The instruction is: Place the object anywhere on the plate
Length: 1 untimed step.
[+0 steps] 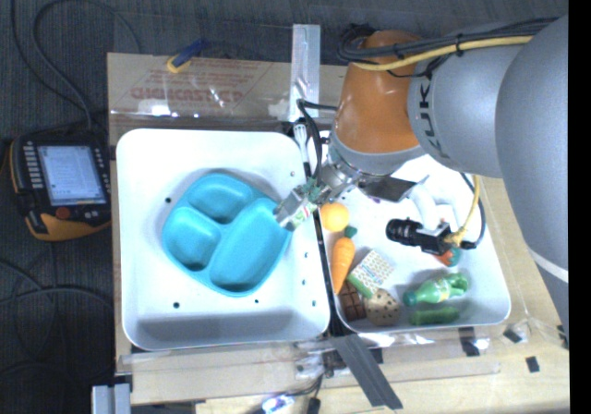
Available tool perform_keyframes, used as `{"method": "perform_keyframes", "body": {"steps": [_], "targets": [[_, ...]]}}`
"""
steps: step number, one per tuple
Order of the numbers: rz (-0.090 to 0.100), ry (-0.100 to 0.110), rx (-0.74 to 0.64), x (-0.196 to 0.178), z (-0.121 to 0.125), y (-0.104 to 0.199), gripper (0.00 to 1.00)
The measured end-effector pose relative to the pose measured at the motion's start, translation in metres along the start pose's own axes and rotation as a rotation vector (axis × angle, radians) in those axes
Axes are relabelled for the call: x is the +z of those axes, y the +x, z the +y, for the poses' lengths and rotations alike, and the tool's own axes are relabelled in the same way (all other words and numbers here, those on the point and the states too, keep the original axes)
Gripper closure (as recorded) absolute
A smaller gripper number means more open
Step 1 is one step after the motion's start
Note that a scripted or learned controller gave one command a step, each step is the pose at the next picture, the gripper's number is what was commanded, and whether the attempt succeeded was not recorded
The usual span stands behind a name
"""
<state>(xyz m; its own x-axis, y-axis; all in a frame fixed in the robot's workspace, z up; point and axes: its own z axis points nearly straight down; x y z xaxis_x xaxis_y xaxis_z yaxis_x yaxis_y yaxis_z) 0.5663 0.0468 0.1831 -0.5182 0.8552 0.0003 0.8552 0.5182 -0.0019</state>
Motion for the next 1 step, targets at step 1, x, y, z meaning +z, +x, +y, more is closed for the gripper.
{"method": "perform_keyframes", "body": {"steps": [1], "targets": [[0.0, 0.0, 0.0, 0.0, 0.0, -0.0001, 0.0]]}}
